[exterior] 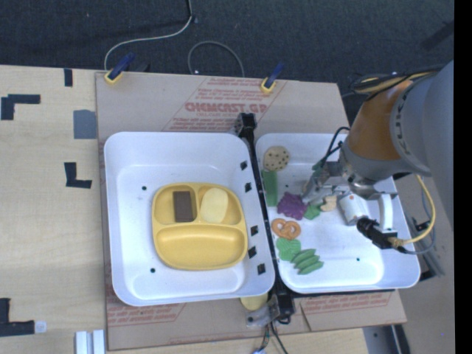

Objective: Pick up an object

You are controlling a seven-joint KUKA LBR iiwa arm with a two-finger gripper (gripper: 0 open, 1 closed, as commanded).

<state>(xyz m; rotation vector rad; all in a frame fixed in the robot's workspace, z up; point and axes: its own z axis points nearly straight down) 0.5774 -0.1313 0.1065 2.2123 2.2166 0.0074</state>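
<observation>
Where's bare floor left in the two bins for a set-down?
Left bin: white floor rings the yellow tray, widest along its upper edge and left side. Right bin: free patch at the lower right, beyond the green pods. Crowded around the purple grapes, pretzel and hand.

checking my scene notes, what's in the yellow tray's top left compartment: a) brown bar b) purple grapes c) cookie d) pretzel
a: the brown bar lies in the top left compartment of the yellow tray in the left bin, while the pretzel, purple grapes and cookie all lie in the right bin.
</observation>
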